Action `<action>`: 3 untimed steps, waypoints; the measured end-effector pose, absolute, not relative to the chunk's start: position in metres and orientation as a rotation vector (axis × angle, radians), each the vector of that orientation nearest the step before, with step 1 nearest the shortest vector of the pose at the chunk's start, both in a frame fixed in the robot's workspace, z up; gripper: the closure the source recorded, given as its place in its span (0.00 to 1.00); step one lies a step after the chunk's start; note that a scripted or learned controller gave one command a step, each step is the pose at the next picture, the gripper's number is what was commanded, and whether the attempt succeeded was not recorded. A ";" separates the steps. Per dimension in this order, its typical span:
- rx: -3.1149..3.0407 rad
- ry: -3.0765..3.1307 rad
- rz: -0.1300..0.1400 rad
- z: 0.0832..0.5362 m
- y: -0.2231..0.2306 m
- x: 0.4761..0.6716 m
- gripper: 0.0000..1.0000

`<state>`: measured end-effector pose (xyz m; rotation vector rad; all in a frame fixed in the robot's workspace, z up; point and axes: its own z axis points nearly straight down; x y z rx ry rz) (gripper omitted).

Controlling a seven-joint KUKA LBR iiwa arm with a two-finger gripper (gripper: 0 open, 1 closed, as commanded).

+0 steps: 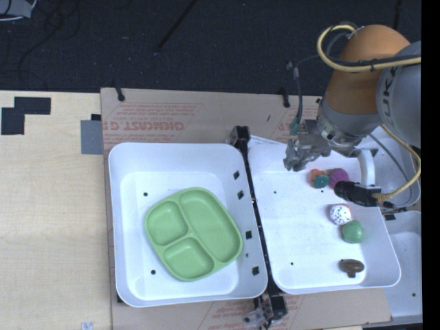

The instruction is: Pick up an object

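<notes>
In the right bin [302, 280] lie several small objects: an orange and teal piece [318, 178], a magenta piece [338, 177], a white die with dark dots [339, 214], a green lump [353, 232] and a brown piece [352, 267]. My gripper [299, 158] hangs over the far left part of this bin, just left of the orange and teal piece. No object shows in the gripper. All the objects rest on the bin floor along its right side.
The left bin [130, 177] holds a light green divided plate [192, 234]. A black divider [251, 212] runs between the bins. The right bin's middle and left floor is bare white. Cardboard lies under both bins.
</notes>
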<state>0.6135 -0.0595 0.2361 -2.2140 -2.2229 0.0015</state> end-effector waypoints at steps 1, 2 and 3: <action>-2.213 -2.223 0.002 0.236 -0.001 0.614 1.00; -2.213 -2.222 0.005 0.224 0.049 0.601 1.00; -2.214 -2.222 0.006 0.217 0.108 0.591 1.00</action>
